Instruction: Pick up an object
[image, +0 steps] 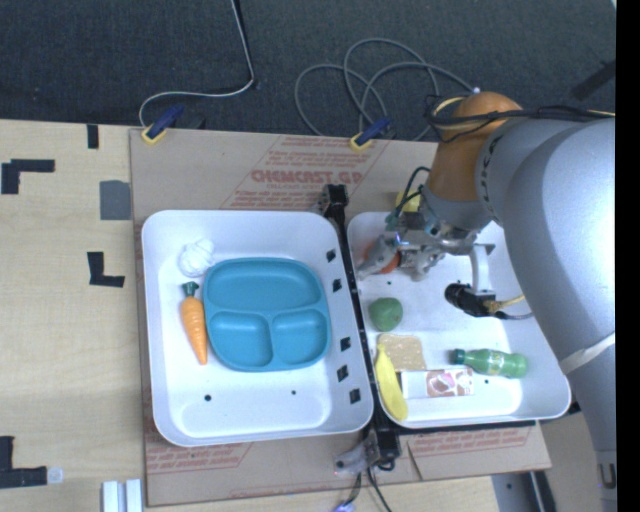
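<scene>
Though cut off at the picture's edge, biggest by far: the grey arm (545, 230), well right of the blue plate (265, 312), with an orange band (462, 160) above the wrist, bent down over the far end of the right bin (440, 325). Beneath everything, a pale wooden worktop (60, 300). Around the blue plate, the left bin (250, 405); further right, side by side, the right bin. Claw (405, 245) up and right of the blue plate, over the right bin's far left corner; how wide open, and whether closed on anything, impossible to tell. Green bottle (490, 362) on its side, far right of the blue plate. Carrot (194, 325) just off the blue plate's left edge, leafy end away from the camera. Banana (389, 385) right of the blue plate's near right corner, along the right bin's left wall. Tan sponge (402, 350) just right of the banana's far end; red and white packet (447, 382) between banana and bottle. Green ball (386, 312) straight right of the blue plate, past the bin walls. White crumpled wad (195, 257) at the blue plate's far left corner, just beyond the carrot's top. Smallest, an orange-red thing (383, 258) right at the claw, off the blue plate's far right corner, too hidden to name.
</scene>
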